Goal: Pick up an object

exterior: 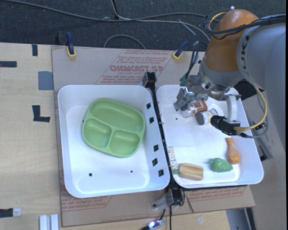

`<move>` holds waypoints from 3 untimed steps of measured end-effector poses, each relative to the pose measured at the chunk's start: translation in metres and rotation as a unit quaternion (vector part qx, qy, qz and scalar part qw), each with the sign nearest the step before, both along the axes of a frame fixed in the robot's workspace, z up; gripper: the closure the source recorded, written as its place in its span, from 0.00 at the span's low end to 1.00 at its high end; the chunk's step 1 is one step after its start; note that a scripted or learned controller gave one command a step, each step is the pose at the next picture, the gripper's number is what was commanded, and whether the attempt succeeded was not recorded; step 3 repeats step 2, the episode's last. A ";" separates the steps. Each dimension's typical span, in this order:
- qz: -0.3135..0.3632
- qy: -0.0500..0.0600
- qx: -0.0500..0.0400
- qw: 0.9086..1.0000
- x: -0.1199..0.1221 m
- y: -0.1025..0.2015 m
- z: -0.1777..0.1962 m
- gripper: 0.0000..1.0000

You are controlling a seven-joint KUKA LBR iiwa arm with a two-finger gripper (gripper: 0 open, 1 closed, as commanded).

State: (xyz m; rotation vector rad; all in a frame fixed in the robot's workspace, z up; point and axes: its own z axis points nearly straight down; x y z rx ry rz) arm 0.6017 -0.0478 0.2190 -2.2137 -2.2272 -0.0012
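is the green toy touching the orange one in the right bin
Cannot tell. In the camera view the green toy sits right against the orange toy, with no plain gap or contact.

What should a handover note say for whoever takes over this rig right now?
Gripper: low over the far end of the right bin; nothing visibly held.
Right bin's near end: tan bread-like piece, green toy, orange drumstick-shaped toy.
Left bin: green divided plate.
Done: no pick evident.
Left: grasp one object and lift it.
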 end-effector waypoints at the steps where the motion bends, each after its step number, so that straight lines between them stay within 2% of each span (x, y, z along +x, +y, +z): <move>1: 0.000 0.000 0.000 1.000 0.021 0.048 -0.004 1.00; 2: 0.001 0.000 0.000 1.000 0.021 0.101 -0.001 1.00; 3: 0.001 0.000 0.000 1.000 0.021 0.101 -0.001 1.00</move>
